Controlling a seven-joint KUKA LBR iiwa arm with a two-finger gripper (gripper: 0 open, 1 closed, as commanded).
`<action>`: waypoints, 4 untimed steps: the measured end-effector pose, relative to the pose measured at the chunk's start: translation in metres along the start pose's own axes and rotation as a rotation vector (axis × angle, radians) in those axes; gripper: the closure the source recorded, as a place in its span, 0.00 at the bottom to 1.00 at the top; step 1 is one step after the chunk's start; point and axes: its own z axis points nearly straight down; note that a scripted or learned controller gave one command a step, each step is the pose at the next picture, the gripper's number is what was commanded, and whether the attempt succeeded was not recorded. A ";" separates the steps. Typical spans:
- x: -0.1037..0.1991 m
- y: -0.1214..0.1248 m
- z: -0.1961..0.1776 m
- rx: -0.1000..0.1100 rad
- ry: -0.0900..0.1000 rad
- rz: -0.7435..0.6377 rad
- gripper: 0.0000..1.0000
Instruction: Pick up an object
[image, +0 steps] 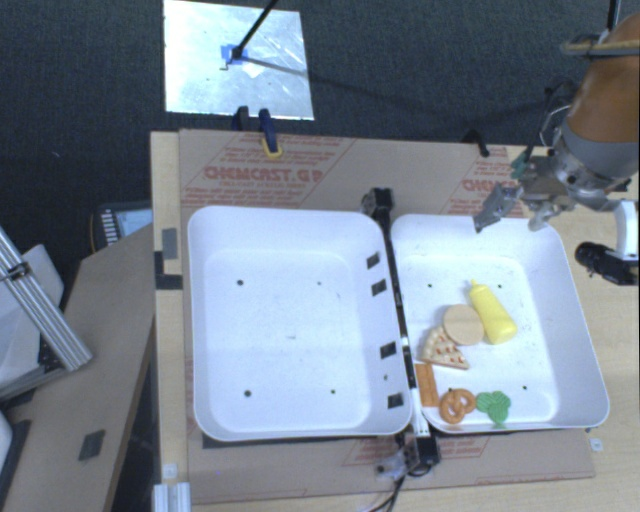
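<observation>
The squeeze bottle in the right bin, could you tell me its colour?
Yellow bottle, seen clearly in the camera view.

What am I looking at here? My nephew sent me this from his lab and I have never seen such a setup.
This is one picture from a camera fixed above a workbench, looking down at a slant. The grey and orange machine at the upper right is a robot arm. At its end sits a gripper with two fingers, spread open and holding nothing, hanging over the far edge of the right bin.

On the bench lie two shallow white bins side by side. The right one holds toy food, gathered toward its near left part: a yellow bottle, a round tan disc touching it, a pizza slice, a pretzel, a green piece and an orange strip along the left wall. The left bin is beside it.

The arm's job is to pick up one of these objects; it has not yet done so.
</observation>
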 end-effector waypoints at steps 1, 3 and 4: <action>0.000 0.001 -0.012 -0.004 0.000 -0.003 1.00; -0.002 -0.108 -0.274 -0.015 -0.002 -0.003 1.00; 0.080 -0.100 -0.266 -0.002 0.002 -0.010 1.00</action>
